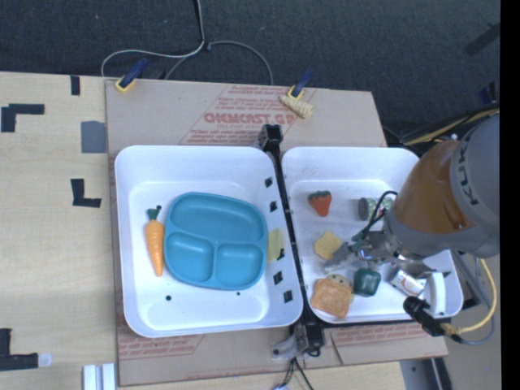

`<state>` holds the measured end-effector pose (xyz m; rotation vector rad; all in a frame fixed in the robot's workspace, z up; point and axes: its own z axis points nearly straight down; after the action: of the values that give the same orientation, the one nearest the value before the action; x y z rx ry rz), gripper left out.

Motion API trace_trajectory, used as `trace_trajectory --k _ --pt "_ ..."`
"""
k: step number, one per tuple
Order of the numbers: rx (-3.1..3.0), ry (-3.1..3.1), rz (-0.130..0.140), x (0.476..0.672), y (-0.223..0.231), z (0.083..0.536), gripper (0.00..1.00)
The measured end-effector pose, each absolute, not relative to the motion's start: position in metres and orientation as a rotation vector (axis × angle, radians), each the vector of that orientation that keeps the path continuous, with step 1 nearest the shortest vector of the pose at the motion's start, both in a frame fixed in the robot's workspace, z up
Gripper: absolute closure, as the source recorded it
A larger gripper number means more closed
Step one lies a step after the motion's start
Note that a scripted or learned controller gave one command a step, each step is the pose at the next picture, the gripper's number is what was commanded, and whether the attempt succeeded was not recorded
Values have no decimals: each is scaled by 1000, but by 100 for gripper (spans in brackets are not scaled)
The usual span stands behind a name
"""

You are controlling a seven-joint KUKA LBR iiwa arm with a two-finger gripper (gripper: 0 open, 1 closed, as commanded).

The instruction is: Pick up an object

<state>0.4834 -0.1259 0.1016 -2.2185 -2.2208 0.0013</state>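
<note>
My gripper (358,252) hangs low over the right bin (349,159), reaching in from the right under the grey arm with its orange band (431,205). Its tip sits between a yellow cheese-like block (327,244) on its left and a dark green object (367,282) just below it. A brown toast-like piece (331,296) lies near the bin's front wall. A red strawberry (320,202) rests further back. A small grey cylinder (365,208) lies beside the arm, and a white tube (405,282) is partly hidden under the wrist.
The left bin (195,154) holds a blue divided plate (215,240), an orange carrot (154,244) to its left, and a pale yellow piece (275,245) against the middle wall. Black clips run along the divider. Cables trail at the bench's back and right.
</note>
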Motion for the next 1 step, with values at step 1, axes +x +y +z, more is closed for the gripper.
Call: trace_trajectory --k 1 --pt "-2220 -2229 -2 562 -106 86 0"
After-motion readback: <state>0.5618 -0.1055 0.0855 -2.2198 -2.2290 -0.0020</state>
